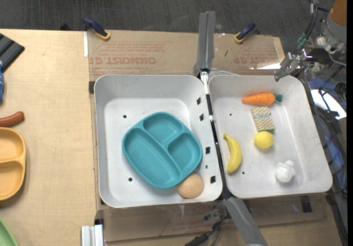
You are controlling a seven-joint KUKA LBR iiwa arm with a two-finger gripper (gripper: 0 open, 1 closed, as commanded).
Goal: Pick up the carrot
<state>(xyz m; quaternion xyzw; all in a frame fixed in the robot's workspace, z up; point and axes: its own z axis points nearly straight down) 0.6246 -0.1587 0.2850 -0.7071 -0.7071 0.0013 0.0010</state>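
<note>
The carrot [259, 98] is orange with a small green tip pointing right. It lies flat on its side near the far edge of the right bin [309, 129]. My gripper [290, 66] hangs above the far right corner of that bin, up and to the right of the carrot and apart from it. The arm behind it is cut off by the right edge of the view. Nothing touches the carrot.
The right bin also holds a patterned sponge [263, 119] just in front of the carrot, a lemon [264, 139], a banana [233, 154] and a white object [284, 172]. A teal divided plate [161, 149] and a beige ball [191, 186] lie in the left bin [110, 129].
</note>
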